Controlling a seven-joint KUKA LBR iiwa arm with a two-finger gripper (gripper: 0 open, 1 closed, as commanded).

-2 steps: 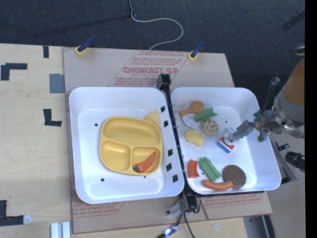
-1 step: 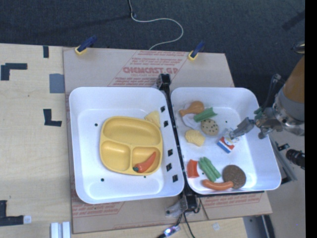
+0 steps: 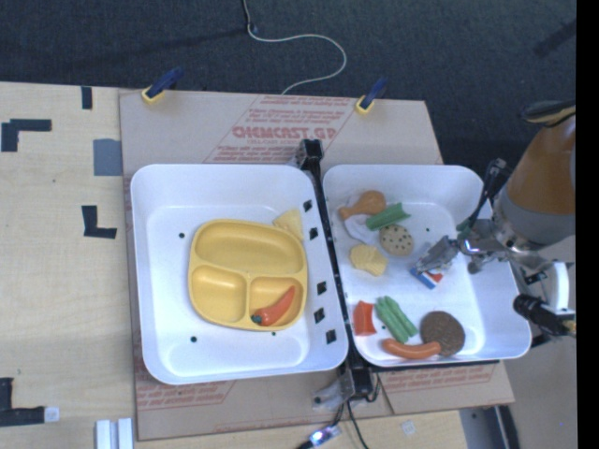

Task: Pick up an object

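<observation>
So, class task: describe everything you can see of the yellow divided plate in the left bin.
The yellow plate looks like moulded plastic, rounded, with three compartments: one long one across the top and two smaller ones below. It lies flat on the floor of the left bin, roughly central. A red-orange chilli pepper with a green stem lies in its lower right compartment. A pale yellow wedge sits at its upper right rim, apparently touching.

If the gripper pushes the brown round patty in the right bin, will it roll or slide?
The brown patty looks flat, so it would probably slide, not roll. It touches the sausage, which would likely shift too. It lies near the bin wall, so it may jam there.
</observation>
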